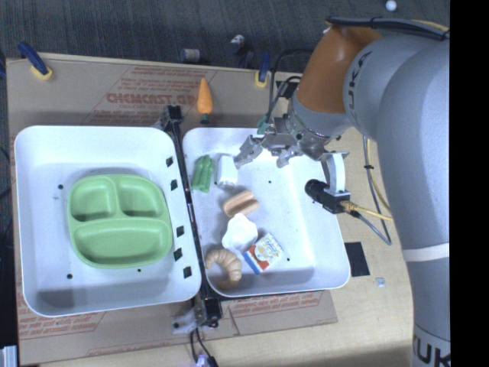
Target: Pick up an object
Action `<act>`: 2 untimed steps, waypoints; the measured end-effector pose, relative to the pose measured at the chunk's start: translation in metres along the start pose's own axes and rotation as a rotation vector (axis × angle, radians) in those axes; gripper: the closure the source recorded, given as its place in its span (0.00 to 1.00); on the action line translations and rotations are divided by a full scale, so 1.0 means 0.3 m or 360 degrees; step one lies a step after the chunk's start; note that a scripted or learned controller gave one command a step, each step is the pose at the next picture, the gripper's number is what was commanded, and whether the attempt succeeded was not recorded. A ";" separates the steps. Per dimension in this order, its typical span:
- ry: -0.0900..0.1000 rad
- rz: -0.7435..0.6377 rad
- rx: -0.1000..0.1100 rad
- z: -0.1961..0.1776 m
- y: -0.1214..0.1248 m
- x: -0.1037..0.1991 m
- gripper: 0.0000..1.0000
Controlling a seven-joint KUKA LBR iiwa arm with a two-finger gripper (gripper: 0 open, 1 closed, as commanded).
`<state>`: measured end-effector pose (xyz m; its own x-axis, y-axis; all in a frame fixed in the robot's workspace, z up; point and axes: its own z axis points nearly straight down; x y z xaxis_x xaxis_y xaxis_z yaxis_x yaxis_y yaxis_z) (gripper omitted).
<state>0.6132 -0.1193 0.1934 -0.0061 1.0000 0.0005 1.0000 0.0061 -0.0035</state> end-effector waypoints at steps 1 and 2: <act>-0.0006 0.0000 -0.0020 -0.888 -0.064 -0.089 0.00; 0.0000 0.0001 0.0001 -0.271 -0.312 -0.138 0.00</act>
<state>0.5202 -0.1613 0.2751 -0.0052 1.0000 0.0005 1.0000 0.0052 -0.0043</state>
